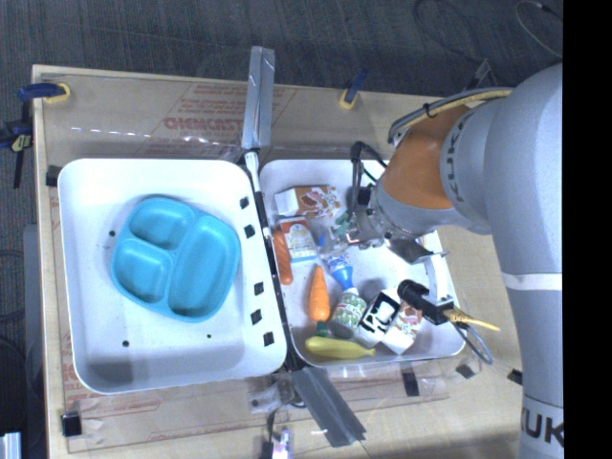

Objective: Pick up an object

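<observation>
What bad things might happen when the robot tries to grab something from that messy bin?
The right bin is crowded: the carrot, the small bottle and the yellow banana lie close together, so the gripper may nudge neighbours or lift two things. The bottle looks rounded, so it might slip away.

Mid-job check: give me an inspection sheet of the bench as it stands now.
Surface: wooden bench bearing two white bins side by side.
Job's things: right bin holds a carrot, a yellow banana-like item, a blue-capped bottle, a small green-labelled bottle, printed packets.
Clutter: left bin holds a blue divided tray.
Grippers: gripper low over the right bin's pile; grasp not discernible.
Cables: black cable looping at the wrist.
Surroundings: blue clamps on the bench edge; dark floor.
</observation>
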`<control>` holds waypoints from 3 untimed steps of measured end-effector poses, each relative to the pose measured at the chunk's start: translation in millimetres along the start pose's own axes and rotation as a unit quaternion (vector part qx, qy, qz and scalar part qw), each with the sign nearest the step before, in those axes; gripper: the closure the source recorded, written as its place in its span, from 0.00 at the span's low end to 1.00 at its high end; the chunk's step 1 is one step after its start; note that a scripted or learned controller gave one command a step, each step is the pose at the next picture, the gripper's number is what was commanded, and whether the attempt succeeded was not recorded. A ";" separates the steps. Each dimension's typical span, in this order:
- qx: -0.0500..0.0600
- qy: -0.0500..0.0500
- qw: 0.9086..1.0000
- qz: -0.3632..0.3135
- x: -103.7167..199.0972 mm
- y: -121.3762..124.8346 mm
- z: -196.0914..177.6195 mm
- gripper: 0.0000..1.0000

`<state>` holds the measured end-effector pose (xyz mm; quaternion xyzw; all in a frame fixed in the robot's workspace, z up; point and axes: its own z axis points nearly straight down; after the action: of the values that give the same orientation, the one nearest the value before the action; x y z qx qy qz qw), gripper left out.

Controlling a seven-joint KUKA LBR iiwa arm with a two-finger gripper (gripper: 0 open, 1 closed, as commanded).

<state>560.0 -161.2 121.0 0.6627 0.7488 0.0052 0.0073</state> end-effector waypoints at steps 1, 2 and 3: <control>0.005 0.000 0.999 -0.035 7.2 -50.2 25.0 0.00; 0.010 0.002 0.998 0.054 -38.2 29.1 29.7 0.00; 0.010 0.003 0.999 0.050 -46.6 -19.1 29.4 0.00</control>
<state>547.3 -209.8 91.4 0.6991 0.7150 -0.0004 -0.0016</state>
